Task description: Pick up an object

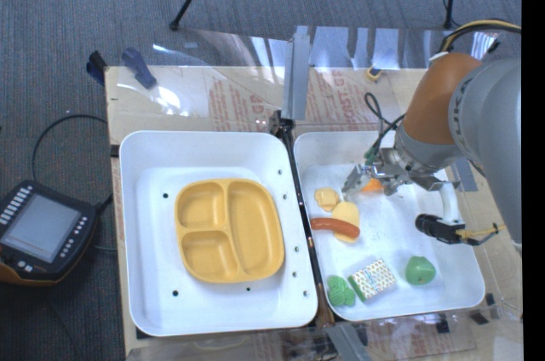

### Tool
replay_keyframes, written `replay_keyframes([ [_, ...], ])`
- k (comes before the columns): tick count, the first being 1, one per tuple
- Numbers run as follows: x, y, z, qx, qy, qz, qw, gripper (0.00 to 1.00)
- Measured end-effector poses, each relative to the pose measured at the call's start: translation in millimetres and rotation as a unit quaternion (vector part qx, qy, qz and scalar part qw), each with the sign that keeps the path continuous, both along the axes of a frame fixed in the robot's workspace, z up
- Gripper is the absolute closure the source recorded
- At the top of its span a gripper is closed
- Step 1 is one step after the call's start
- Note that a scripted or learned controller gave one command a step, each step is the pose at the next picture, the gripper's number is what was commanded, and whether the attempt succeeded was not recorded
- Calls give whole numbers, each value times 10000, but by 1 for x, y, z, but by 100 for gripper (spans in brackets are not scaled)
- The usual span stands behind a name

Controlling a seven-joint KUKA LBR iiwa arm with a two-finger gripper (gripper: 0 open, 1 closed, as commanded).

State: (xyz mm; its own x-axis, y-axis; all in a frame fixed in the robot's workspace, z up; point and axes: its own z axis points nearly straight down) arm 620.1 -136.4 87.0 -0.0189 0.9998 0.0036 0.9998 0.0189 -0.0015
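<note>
Objects lie scattered in the right-hand bin (pixel 400 148). Nearest the camera are a green leafy lump (pixel 341 291), a patterned packet (pixel 373 279) just beside it, and a green round fruit (pixel 420 270) a little further right. Behind them, toward the bin's middle, a red sausage (pixel 334 226) rests against a pale yellow wedge (pixel 348 213), with a smaller yellow piece (pixel 326 198) just beyond it.

Farther back, the claw (pixel 364 178) hangs low over the bin floor, close to an orange piece (pixel 372 186). Whether the two touch cannot be told, nor whether the claw is wide, narrow or holding anything. The grey arm (pixel 477 108) comes in from the right.

The left-hand bin (pixel 136 180) holds a yellow plate (pixel 230 229) with three compartments, flat and roughly central.

Both bins sit side by side on the worktop (pixel 170 100), whose far part is covered by a clear sheet. Off its left edge, a handheld screen (pixel 38 227) lies on the carpet.
</note>
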Motion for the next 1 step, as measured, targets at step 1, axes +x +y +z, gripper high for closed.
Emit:
replay_keyframes([
  [1,-54,36,0,-6,11,747,9972,0],
])
